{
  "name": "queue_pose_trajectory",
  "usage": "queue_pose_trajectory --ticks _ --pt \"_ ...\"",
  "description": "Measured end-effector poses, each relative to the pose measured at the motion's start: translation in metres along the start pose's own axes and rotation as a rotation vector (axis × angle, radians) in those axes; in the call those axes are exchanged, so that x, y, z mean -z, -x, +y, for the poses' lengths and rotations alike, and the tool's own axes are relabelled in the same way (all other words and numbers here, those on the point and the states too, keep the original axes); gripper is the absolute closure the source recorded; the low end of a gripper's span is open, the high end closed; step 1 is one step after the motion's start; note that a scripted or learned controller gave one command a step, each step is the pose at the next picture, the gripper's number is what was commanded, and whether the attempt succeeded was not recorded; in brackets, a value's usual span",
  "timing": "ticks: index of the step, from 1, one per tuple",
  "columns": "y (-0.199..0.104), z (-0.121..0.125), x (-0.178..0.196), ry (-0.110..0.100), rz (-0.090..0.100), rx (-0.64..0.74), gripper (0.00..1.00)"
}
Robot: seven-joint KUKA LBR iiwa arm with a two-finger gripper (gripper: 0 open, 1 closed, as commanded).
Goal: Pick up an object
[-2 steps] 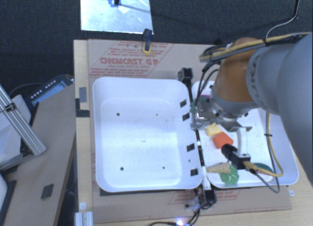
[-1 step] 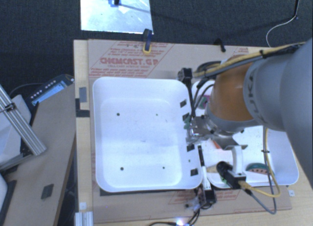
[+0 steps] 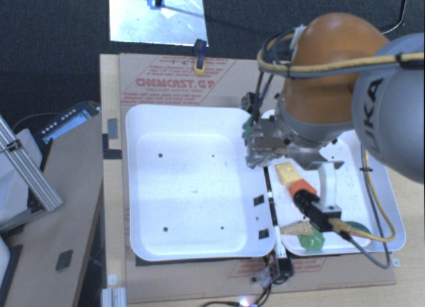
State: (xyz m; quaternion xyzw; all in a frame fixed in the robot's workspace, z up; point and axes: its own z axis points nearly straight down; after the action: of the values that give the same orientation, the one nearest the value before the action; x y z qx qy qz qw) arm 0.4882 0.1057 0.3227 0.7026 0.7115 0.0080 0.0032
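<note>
My gripper point(image 3: 260, 147) hangs low over the left edge of the right white bin point(image 3: 392, 212), close to the wall between the two bins. The grey arm with its orange band covers most of that bin from above. Just right of the gripper and nearer the front, a pale yellow block point(image 3: 287, 173) lies on the bin floor. A crumpled green object point(image 3: 311, 240) rests at the bin's front edge, and a dark teal thing point(image 3: 356, 228) peeks out to its right. Nothing is visibly held by the gripper.
The left white bin point(image 3: 143, 121) sits beside the right one on a cardboard sheet point(image 3: 176, 80). A blue and yellow clamp point(image 3: 199, 57) stands at the cardboard's far edge, with a shiny metal plate point(image 3: 157, 6) behind it.
</note>
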Motion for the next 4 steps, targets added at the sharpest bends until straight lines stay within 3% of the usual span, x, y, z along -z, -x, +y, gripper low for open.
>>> queue_pose_trajectory --ticks 1,2,3,4 --pt "-0.106 0.001 0.085 -0.005 0.001 0.003 1.00" --pt "-0.125 -0.002 -0.040 -0.025 -0.010 -0.009 1.00" --pt "-0.130 0.003 0.161 0.003 0.003 -0.007 1.00" --pt "-0.128 -0.002 0.000 -0.029 -0.013 -0.012 1.00"
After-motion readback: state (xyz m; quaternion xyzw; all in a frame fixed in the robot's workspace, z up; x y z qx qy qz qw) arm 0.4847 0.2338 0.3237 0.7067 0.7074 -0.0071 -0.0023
